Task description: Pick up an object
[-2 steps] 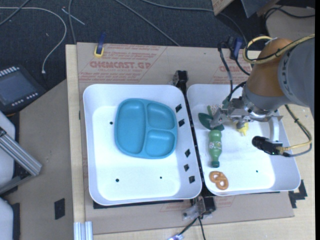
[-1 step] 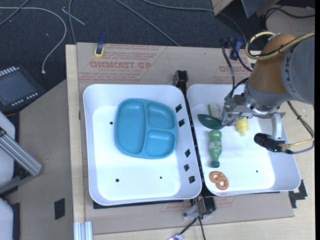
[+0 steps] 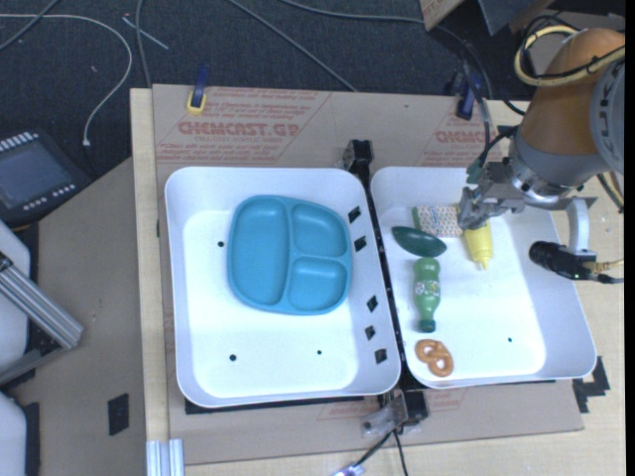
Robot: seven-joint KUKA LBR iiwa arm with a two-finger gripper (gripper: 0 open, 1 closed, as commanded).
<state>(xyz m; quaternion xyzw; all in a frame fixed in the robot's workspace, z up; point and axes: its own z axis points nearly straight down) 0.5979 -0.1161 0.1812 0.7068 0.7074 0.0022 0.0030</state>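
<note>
A robotics lab, set up for testing rather than for living or cooking. A grey and orange arm [image 3: 571,97] reaches over a table [image 3: 149,266] covered in a protective board [image 3: 258,117] printed with a maker's name and held by blue clamps [image 3: 198,95]. Two white bins [image 3: 198,296] are fixed side by side with black brackets [image 3: 358,153]. Loose cables [image 3: 99,28] trail over dark carpet [image 3: 298,18], a small screen [image 3: 30,175] sits at the left, and aluminium framing [image 3: 35,300] lies near it.
</note>
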